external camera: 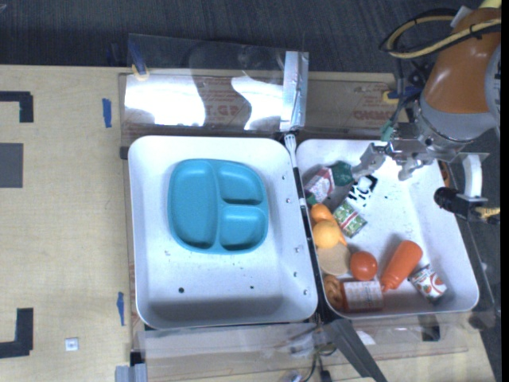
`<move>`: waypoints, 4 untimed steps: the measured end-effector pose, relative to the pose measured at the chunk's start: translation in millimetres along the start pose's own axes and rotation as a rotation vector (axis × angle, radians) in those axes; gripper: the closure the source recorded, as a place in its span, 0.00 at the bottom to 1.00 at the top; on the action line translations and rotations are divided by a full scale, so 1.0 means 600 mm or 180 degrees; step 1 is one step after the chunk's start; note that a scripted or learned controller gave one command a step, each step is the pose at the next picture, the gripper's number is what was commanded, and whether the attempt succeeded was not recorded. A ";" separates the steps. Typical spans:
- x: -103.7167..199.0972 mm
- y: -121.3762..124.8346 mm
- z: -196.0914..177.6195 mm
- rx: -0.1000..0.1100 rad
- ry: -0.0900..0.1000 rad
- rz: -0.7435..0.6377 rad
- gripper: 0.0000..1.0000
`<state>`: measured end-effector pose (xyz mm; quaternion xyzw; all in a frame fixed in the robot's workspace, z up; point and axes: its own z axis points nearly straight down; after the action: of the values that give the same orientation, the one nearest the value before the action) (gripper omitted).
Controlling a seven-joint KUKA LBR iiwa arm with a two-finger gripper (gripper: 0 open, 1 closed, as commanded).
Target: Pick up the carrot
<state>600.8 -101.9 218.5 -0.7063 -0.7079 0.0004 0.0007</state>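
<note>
Carrot (400,263) lies tilted in right bin (453,237), lower middle, touching tomato (363,265), small can (430,283) just beside. Claw (387,160) open, empty, hovering over bin's upper part, well apart from carrot. Risks: fingers catching tomato or can; tapered carrot slipping out.

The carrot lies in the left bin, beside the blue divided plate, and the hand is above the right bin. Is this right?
Not quite. The camera view shows the carrot in the right bin, near its front edge; the blue divided plate sits alone in the left bin. The hand is above the right bin, as you said.
</note>
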 end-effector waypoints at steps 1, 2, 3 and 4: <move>-0.007 -0.061 0.171 0.0024 0.0003 0.0050 0.00; -0.133 -0.165 0.054 -0.0021 -0.0015 -0.0003 0.00; -0.120 -0.121 0.220 -0.0016 0.0000 0.0691 0.00; -0.157 -0.010 0.217 -0.0019 0.0046 0.0824 0.00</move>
<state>594.6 -196.3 88.2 -0.7918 -0.6107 -0.0068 0.0036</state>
